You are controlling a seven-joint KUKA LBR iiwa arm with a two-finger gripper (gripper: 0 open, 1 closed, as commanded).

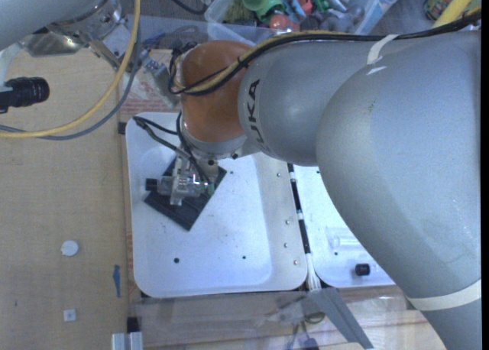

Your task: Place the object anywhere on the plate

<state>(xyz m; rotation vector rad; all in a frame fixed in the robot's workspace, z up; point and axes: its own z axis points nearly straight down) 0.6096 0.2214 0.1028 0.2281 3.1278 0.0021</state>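
Gripper (183,184) hanging low over the left bin, above a dark flat square.

Whether it is open or closed, or holding anything, cannot be told from this angle. Directly beneath it lies the black plate (172,205), turned cornerwise in the upper left part of the left white bin (229,264). The grey arm (367,134), with its orange band (210,89), covers most of the right bin (336,264), where a small black object (361,270) rests near the front edge.
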